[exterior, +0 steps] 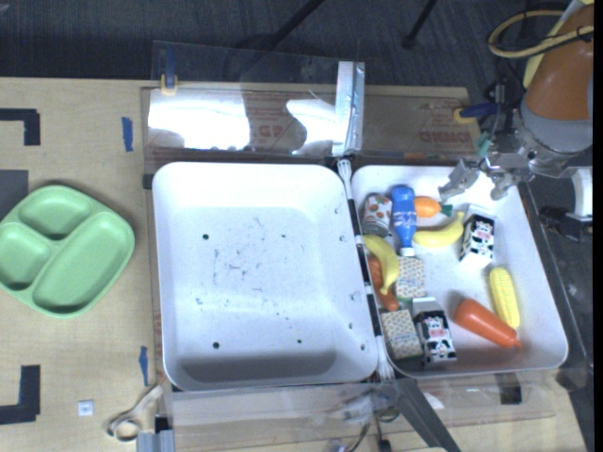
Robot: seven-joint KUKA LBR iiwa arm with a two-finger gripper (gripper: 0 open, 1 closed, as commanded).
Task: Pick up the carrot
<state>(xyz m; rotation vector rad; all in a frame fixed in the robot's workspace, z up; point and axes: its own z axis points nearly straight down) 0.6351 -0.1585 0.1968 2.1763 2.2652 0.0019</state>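
Pincer (479, 179) hangs over the far right corner of the right bin (551, 281), its two grey fingers splayed apart with nothing between them, so open and empty; arm (561, 83) with its orange band comes in from the right edge above it. Placement reads as a hover before a descent, not a grasp: the fingers sit above the bin's back rim, well apart from the target. Just below and left of the pincer lie a small orange fruit (426, 207), a blue bottle (403, 217) standing beside a can (377, 215), and a banana (440, 235) curving under them; a black-and-white carton (480, 238) stands just right of the banana. Further toward the near edge, a corn cob (504, 295) lies along the right wall. Carrot (486, 321) rests in the near right part of the same bin, lying flat and slanted, thick end up-left, tip pointing down-right, just beside the corn cob's lower end and apart from a second carton (434, 332). Open floor around its middle should let the fingers straddle it across the width. Judged risk: the corn cob sits close enough to catch a finger. Left bin (254, 271) sits alongside; a green divided plate (61, 248) rests on the tabletop (57, 365) far left, out of play.
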